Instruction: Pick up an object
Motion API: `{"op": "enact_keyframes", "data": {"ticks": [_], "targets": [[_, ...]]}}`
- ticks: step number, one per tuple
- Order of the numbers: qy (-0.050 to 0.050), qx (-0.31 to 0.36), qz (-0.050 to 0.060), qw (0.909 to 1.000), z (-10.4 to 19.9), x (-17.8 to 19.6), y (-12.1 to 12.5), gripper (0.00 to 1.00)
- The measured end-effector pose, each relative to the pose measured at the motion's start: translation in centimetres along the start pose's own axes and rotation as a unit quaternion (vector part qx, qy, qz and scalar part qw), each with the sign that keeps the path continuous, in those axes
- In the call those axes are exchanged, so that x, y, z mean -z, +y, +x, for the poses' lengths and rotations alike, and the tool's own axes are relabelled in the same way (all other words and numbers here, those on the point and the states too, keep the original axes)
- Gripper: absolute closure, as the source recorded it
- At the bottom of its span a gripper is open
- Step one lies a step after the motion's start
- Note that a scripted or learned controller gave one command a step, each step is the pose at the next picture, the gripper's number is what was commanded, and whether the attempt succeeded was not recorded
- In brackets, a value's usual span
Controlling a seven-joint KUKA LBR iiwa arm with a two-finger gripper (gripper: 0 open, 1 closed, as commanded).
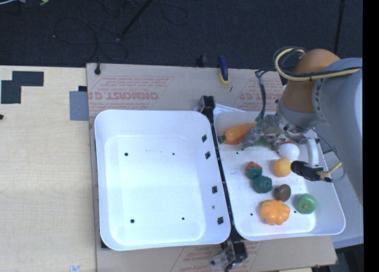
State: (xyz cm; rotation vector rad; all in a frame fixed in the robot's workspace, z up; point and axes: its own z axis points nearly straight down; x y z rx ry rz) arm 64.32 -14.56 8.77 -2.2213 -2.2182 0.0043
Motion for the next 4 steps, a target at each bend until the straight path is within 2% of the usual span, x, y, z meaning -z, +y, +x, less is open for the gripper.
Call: {"op": "enact_keyframes", "data": {"ticks": [1,2,3,4], "targets": [[0.001,-0.001,0.001,1.0,0.1,4.8,-4.6,0.0],[0.0,0.002,-0.001,1.0,1.5,-0.2,0.2,0.0],[0.0,0.001,0.0,1.0,-0.7,0.0,-0.8,0.0],[0.002,-0.001,0.002,1.0,1.3,-0.1,-7.1,0.0]]}}
